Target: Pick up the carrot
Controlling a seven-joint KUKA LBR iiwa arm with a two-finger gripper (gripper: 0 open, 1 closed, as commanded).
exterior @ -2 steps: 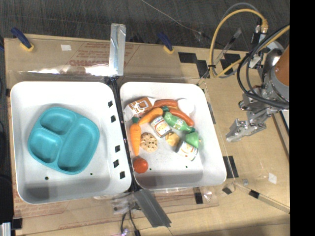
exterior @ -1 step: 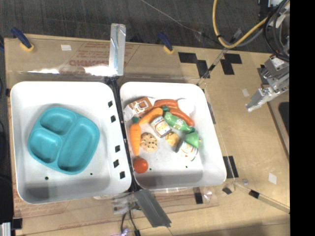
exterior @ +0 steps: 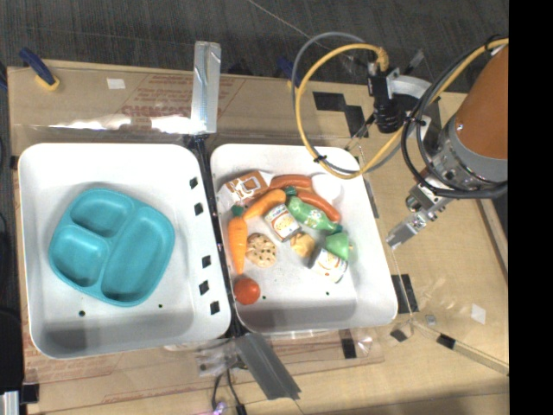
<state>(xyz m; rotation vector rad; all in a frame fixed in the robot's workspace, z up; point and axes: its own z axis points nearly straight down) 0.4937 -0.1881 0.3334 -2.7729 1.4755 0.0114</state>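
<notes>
Two white bins are sitting side by side on the surface [exterior: 432,335]. Inside the right bin [exterior: 367,296], the carrot [exterior: 237,241] is lying along the left wall, its green top pointing away from the camera, with a red tomato [exterior: 246,290] just below it and a cookie [exterior: 261,250] touching its right side. A teal divided plate [exterior: 111,245] is resting in the left bin [exterior: 39,167]. Outside the right bin's right wall, the end effector [exterior: 413,225] is hanging over the surface, well apart from the carrot; whether it is apart or together, I cannot tell.
</notes>
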